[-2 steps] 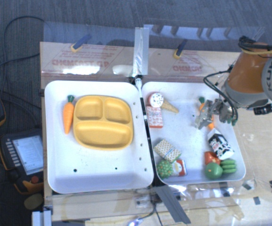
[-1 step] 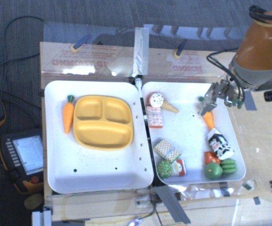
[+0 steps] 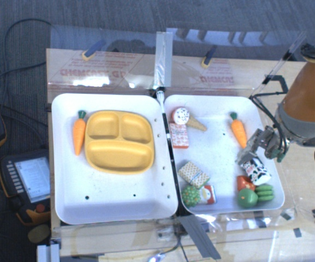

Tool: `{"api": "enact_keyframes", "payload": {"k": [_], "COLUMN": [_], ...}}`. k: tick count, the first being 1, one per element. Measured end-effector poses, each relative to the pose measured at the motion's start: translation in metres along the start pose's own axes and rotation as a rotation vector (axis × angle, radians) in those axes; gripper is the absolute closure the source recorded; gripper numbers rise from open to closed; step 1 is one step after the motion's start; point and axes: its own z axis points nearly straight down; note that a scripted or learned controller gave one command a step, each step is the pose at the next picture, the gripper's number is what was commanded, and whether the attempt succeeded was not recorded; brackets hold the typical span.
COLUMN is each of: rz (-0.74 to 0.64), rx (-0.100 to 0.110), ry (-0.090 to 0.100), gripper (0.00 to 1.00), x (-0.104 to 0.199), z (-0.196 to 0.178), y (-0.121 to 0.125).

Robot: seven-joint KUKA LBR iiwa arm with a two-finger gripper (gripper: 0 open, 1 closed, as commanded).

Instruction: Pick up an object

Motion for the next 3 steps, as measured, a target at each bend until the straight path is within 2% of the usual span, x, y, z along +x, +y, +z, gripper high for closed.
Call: {"api": "enact_keyframes", "payload": {"k": [1,2,3], "rz": [0.092,-0.315,-0.316], "rx": [-0.008,-0.001,-0.002], "ry": [-0.015,-0.017,-0.017], "gripper": [1.00,1.00,0.00], "x": [-0.051,-0.051,-0.051], "z": [0.123,0.122,0.123], "y": [0.035,-0.031,-0.030]}}
